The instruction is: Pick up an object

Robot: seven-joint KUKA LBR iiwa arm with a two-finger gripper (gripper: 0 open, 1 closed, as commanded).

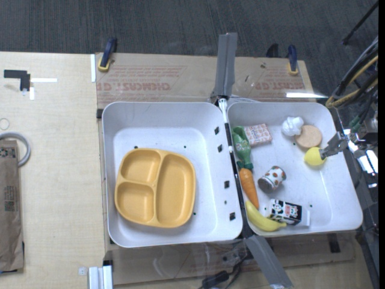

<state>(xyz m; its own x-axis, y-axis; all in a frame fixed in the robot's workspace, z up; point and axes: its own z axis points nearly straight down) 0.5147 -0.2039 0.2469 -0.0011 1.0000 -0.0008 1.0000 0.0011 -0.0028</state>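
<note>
Camera view: two white bins are being shown side by side on the bench. The left bin (109,179) is being taken up mostly by a yellow divided plate (156,187).

The right bin (338,212) is where all the small stuff is being kept. Along its left wall, a green packet (242,148) is being followed by a carrot (248,186) and then a banana (263,219) at the near corner. A cow-print carton (287,212) is being laid just beside the banana, touching it. A spotted can (272,177) is being left on its side next to the carrot. Toward the far wall, a pinkish box (257,134), a white wad (293,125) and a tan disc (309,136) are being lined up, the wad and disc touching.

A yellow ball (313,157) is being sat just below the disc, near the right wall. The gripper (325,153) is being reached in from the right, with its tip right up against the ball's right side. Whether it is spread or pressed together cannot be told at this angle, so no grasp is being claimed here.
</note>
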